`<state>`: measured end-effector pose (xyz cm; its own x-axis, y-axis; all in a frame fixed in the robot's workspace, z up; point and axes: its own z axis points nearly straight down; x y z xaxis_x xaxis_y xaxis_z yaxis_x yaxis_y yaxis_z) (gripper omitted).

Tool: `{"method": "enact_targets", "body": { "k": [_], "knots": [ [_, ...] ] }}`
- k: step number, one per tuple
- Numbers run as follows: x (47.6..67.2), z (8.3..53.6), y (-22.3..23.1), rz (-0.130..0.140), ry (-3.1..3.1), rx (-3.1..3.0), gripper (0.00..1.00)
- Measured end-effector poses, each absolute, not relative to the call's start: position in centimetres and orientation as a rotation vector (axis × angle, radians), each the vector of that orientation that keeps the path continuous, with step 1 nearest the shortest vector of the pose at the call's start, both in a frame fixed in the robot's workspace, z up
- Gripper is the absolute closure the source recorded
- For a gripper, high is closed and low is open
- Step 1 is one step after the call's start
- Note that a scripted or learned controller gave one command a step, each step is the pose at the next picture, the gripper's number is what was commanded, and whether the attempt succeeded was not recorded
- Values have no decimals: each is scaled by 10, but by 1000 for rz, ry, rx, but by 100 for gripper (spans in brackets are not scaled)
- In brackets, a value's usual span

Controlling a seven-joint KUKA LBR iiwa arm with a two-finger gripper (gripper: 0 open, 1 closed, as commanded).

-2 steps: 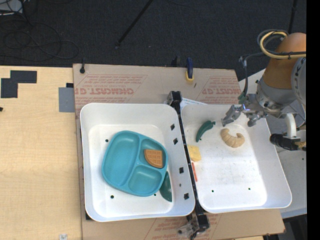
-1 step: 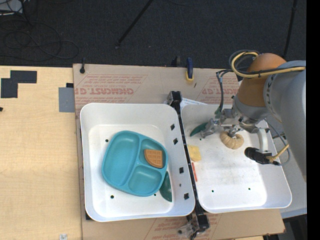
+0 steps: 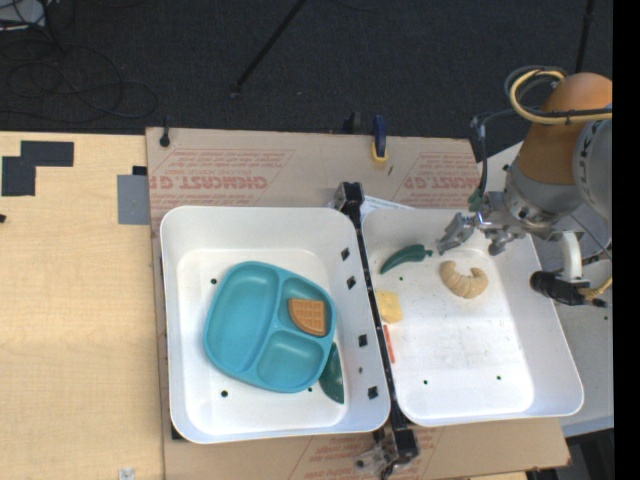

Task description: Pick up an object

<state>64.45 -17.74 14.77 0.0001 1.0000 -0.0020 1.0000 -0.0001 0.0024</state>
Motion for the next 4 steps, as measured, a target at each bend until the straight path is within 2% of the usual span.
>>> {"method": "enact_targets", "body": {
  "k": [1, 2, 3, 4],
  "knots": [
    [642, 84, -114, -5, 2232, 2222, 0],
    [643, 97, -118, -4, 2225, 2224, 100],
    [646, 243, -113, 12, 2216, 2212, 100],
    [637, 391, -128, 12, 2214, 2209, 100]
  ]
}}
